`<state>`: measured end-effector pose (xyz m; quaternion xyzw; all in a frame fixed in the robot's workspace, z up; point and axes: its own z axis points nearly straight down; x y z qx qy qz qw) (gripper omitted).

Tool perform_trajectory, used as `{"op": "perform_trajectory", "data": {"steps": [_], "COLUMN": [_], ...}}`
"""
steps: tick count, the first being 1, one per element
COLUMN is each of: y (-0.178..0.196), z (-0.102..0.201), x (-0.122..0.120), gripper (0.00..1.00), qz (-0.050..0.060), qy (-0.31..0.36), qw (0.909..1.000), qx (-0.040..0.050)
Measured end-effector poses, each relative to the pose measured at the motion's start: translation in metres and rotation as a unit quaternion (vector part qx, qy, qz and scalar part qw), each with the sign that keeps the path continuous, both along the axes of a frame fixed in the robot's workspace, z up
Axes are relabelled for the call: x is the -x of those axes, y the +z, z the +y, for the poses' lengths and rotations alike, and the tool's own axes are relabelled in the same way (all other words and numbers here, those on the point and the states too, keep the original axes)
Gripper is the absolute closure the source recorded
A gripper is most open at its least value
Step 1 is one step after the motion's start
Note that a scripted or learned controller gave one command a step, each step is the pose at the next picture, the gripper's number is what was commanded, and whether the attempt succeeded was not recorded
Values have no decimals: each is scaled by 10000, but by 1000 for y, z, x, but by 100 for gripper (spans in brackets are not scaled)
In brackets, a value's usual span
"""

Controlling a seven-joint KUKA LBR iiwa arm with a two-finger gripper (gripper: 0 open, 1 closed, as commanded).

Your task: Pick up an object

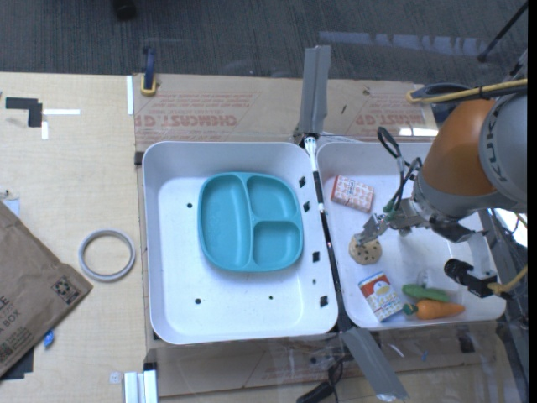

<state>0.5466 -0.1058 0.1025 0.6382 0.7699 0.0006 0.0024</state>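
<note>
Cookie (365, 249), tan and round with dark dots, resting on right bin (352, 309) floor directly beneath gripper (375, 227); jaw state: cannot tell; pick pending, nothing visibly lifted, grasp and raise remaining.

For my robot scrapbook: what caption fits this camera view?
Robot hand hovers above a round cookie in the right bin.
</note>
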Motion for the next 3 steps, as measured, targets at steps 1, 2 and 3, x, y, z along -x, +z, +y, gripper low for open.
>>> {"op": "perform_trajectory", "data": {"steps": [1, 2, 3], "y": [88, -11, 88], "z": [18, 0, 18], "x": [3, -3, -3], "gripper": [0, 0, 0], "qz": [29, 26, 31], "qy": [-751, -1091, -820], "qw": [9972, 9940, 9966], "qx": [-3, -9, -4]}}
